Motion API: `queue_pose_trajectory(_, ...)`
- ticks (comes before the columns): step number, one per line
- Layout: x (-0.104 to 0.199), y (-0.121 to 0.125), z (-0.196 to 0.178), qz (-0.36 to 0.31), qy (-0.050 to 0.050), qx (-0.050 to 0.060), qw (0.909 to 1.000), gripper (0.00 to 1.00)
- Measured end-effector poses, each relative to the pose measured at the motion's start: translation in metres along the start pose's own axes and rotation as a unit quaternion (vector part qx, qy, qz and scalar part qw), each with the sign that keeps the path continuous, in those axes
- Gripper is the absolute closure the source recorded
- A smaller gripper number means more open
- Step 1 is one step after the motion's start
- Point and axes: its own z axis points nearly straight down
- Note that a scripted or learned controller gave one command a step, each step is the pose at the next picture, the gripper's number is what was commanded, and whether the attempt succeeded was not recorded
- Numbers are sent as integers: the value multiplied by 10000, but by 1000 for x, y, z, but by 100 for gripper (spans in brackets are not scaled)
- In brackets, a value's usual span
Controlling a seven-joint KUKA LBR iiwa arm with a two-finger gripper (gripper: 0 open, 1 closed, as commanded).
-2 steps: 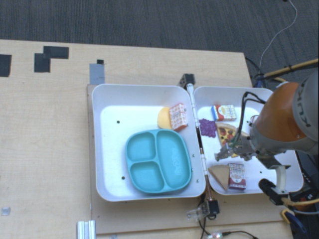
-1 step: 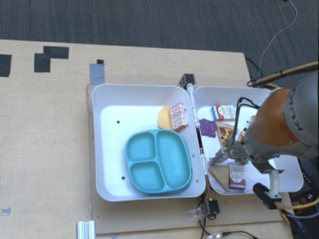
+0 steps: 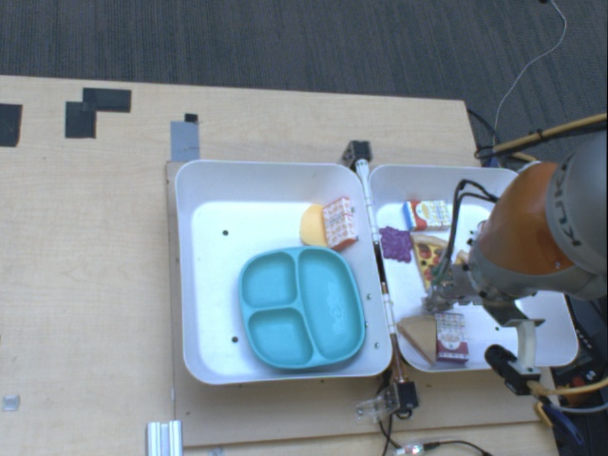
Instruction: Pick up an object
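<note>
Nearest the camera, at the front edge of the right bin [image 3: 446,171], a small carton with a dark red base [image 3: 452,338] lay upright in the picture, touching a tan wedge [image 3: 414,332] on its left. Just behind those two, the gripper [image 3: 442,298] hung low over the bin floor, close above the carton's top end. Whether it was open or closed could not be told, and nothing could be seen gripped in it. The grey arm [image 3: 560,207] with its orange band [image 3: 518,231] came in from the right and covered much of that bin's right half.

In the left bin [image 3: 182,255], a blue divided plate [image 3: 302,308] sat flat toward the front and right, its edge near the wall between the bins.

Farther back in the right bin, a slice of toy pizza [image 3: 429,253] lay just behind the gripper, partly hidden by the wrist. A purple lump [image 3: 396,244] rested beside it on the left, against the dividing wall. Behind them, a box with blue and red print [image 3: 430,214] lay near the bin's back wall.

At the back right of the left bin, a yellow rounded thing [image 3: 313,224] touched a small red and white carton [image 3: 340,222], which leaned beside the divider. Both were just behind the plate.

All the loose things were in the bins, well apart from the bare wooden bench [image 3: 85,283] around them.
</note>
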Motion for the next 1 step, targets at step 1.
queue_pose_trajectory(1, 96, 66, -86, -31, 25, 46, 10000, 100)
